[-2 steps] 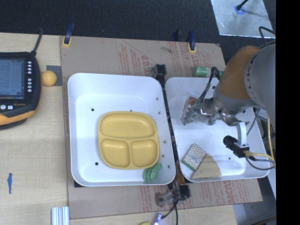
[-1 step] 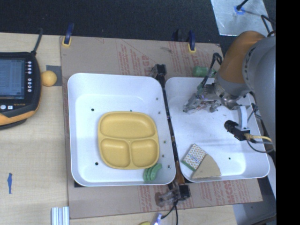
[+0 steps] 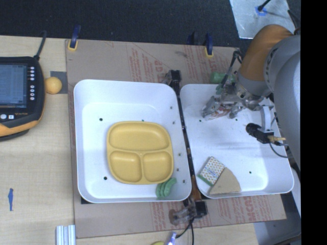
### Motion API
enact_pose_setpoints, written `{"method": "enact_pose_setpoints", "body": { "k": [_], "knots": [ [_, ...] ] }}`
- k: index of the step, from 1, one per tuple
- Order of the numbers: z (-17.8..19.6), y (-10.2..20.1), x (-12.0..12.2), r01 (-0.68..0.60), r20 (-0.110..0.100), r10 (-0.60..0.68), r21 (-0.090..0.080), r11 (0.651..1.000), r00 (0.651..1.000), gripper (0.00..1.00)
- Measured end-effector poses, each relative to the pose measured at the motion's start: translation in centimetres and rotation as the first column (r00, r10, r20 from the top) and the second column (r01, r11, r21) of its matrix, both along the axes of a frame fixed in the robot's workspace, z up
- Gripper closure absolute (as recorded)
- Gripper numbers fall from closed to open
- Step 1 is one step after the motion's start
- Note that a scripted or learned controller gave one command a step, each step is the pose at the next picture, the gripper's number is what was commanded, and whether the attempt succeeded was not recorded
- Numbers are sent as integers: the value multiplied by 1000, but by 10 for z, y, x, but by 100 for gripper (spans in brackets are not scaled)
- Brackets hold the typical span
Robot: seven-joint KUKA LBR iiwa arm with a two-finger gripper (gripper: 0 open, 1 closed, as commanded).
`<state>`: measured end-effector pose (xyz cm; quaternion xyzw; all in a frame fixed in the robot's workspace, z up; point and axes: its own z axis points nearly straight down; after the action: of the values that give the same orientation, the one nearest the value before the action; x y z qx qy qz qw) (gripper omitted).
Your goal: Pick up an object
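Clearly the arm (image 3: pixel 278 55) dominates the right side: it comes in over the far right corner of the right bin (image 3: pixel 240 147), bent down so that the wrist points toward the bin floor near its far edge. The left bin (image 3: pixel 87 137) carries a yellow tray (image 3: pixel 139 152) with three compartments, and a green piece (image 3: pixel 165 188) lies just beside the tray's near right corner. In the right bin, a wedge (image 3: pixel 224 184) and a small packet (image 3: pixel 211 170) lie touching each other at the near edge, near the near left corner. I judge these the nearest things to pick. They are well apart from the gripper (image 3: pixel 220 109), toward the near edge and slightly left of it. The wedge's long side runs roughly along the near edge. The gripper hangs low over the far part of the bin floor. Whether anything is held, I cannot tell.
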<state>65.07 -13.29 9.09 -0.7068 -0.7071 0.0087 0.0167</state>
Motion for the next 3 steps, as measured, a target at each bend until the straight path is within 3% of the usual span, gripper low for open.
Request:
{"method": "enact_pose_setpoints", "body": {
  "k": [1, 2, 3],
  "knots": [
    [0, 2, 0, 4, 3, -4, -6, 1000, 1000, 0],
    [9, 2, -3, 0, -11, 0, -3, 1000, 1000, 100],
    [102, 60, 6, -4, 36, 4, -10, 1000, 999, 100]
  ]
}}
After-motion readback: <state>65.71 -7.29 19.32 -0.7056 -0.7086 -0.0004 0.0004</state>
